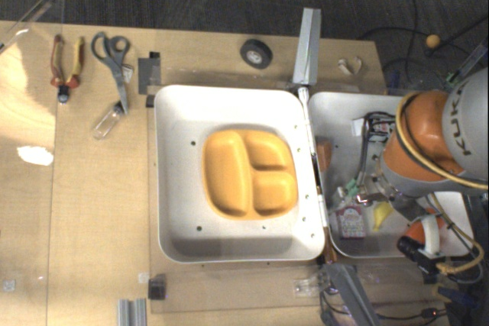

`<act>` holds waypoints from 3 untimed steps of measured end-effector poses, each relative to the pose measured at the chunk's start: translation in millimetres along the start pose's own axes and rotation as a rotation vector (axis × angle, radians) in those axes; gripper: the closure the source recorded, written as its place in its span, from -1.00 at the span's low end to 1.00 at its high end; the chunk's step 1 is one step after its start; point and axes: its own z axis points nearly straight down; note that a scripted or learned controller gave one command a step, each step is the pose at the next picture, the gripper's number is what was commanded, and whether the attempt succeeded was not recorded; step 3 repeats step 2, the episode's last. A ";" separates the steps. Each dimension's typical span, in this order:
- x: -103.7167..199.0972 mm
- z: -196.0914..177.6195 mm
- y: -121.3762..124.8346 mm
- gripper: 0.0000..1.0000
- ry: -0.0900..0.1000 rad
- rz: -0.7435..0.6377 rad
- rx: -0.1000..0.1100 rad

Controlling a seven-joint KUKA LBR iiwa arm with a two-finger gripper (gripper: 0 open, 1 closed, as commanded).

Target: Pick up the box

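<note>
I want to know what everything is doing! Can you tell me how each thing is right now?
Yellow tray: lying flat in the left bin, its three hollows facing up.
Small box: lying in the right bin, near its front left corner.
Arm: reaching over the right bin, above the box.
Scissors: closed, flat on the bench.
Pliers: closed, flat on the bench.
Tape roll: lying flat.
</note>
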 end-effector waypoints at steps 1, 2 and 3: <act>2.1 -10.6 3.3 1.00 0.001 -0.005 -0.006; 69.6 -149.2 12.9 1.00 0.003 -0.114 -0.002; 69.6 -149.2 12.9 1.00 0.003 -0.114 -0.002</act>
